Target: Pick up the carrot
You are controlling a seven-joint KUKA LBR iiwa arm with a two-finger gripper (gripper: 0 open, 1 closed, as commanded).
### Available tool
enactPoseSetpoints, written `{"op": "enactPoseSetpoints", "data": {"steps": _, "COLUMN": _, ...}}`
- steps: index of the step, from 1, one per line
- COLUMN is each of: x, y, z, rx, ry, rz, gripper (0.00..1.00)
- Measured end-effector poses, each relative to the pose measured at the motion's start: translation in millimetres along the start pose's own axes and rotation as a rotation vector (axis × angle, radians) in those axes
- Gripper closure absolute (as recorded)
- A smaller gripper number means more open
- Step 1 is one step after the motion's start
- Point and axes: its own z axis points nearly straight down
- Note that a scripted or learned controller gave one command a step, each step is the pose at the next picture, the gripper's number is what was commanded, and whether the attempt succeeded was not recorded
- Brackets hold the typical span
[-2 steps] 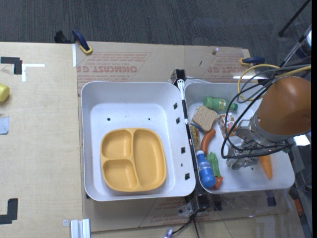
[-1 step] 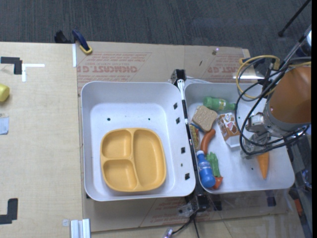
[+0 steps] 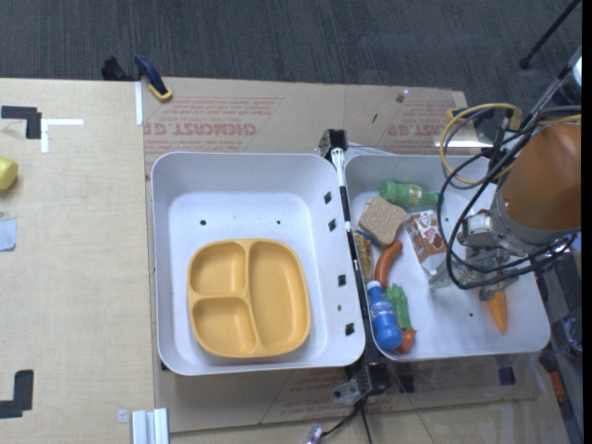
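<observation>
carrot [image 3: 498, 312] sits in the right bin [image 3: 527, 339], near its front right corner | hand [image 3: 487, 280] hangs right above the carrot's top end | honestly can't tell its grip state | yellow tray [image 3: 248, 297] in left bin [image 3: 240, 185]

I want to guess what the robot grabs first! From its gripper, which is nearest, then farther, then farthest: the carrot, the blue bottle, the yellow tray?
From the gripper:
1. Carrot, right beside it, right bin.
2. Blue bottle, same bin's left side.
3. Yellow tray, in the left bin.
</observation>
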Motion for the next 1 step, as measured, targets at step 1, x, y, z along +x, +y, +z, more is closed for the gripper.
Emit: {"op": "enactPoseSetpoints", "data": {"steps": 1, "x": 28.0, "y": 30.7, "z": -2.0, "rx": 0.008, "ry": -0.026, "rz": -0.062, "gripper": 0.00}}
